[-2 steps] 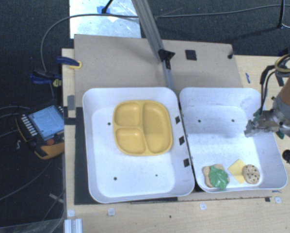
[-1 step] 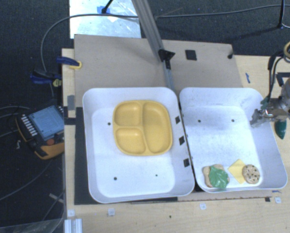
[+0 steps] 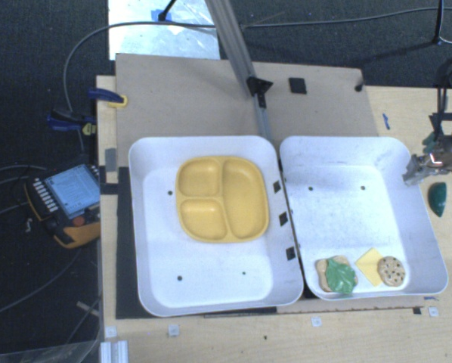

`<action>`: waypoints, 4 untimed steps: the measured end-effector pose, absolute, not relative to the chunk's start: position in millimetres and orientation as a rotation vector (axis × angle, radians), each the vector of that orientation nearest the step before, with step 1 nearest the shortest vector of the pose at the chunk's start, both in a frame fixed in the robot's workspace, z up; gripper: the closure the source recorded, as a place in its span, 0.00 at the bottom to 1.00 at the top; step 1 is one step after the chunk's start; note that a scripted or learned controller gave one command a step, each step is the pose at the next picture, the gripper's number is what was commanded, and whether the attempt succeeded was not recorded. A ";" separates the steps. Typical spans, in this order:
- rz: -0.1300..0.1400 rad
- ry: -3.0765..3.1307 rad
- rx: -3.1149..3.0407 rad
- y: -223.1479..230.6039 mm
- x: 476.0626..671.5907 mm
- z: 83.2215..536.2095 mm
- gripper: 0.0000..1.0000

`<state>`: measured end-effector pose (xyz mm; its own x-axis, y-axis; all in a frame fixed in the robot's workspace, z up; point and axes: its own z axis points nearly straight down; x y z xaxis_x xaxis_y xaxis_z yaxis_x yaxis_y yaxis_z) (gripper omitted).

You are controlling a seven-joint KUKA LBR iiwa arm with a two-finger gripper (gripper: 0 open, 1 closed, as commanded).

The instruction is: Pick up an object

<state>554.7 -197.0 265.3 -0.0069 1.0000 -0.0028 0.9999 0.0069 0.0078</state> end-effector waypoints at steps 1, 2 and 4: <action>0.004 2.231 2.210 -152.6 561.8 267.0 1.00; 0.004 2.233 2.209 -101.1 565.3 272.0 1.00; 0.004 2.233 2.210 -0.7 578.2 265.4 1.00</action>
<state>578.2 -0.7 265.4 -0.0103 0.9999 0.0012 0.9999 0.0103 0.0020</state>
